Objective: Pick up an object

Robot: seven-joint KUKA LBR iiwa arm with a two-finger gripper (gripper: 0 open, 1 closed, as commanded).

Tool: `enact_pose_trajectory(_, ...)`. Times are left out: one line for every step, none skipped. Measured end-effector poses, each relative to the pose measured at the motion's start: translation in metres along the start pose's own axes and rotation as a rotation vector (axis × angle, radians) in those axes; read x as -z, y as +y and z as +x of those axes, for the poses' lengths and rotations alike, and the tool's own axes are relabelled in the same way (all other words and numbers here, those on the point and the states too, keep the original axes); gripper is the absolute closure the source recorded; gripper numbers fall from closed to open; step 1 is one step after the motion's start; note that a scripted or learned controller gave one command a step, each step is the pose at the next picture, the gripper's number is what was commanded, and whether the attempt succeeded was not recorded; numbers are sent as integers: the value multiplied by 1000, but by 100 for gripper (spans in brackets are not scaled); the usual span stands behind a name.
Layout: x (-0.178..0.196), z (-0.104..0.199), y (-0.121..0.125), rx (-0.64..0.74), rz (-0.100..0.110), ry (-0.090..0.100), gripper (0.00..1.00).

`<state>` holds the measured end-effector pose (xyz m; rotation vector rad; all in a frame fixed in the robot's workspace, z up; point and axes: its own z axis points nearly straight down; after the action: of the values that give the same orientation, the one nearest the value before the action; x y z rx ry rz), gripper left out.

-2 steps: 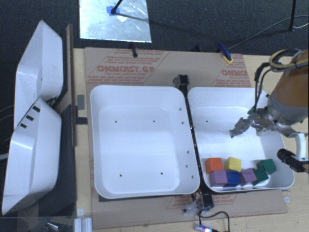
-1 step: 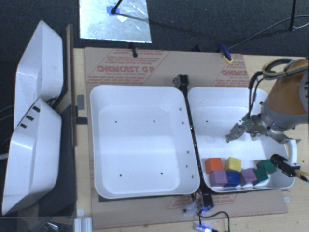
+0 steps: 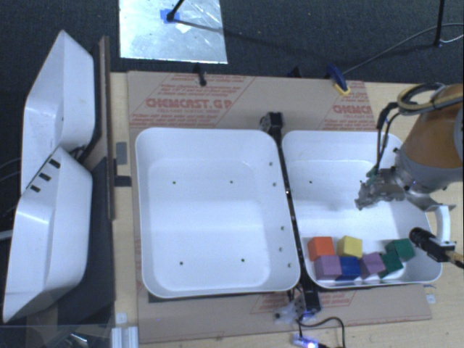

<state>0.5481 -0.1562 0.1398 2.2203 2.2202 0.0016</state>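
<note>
Several small blocks lie along the front edge of the right bin: an orange block, a yellow block, a purple block, a blue block, a pink block and a green block. My gripper hangs over the right side of this bin, behind the blocks and apart from them. Nothing shows between its fingers. The orange-banded wrist rises behind it at the right.
The left bin sits beside the right one, with a black divider strip between them. Both rest on a cardboard sheet. White moulded covers stand at the far left. A metal plate lies at the back.
</note>
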Motion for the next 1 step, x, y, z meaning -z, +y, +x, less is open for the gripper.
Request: enact_pose_trajectory(58,8,0,1,-3,0,100)
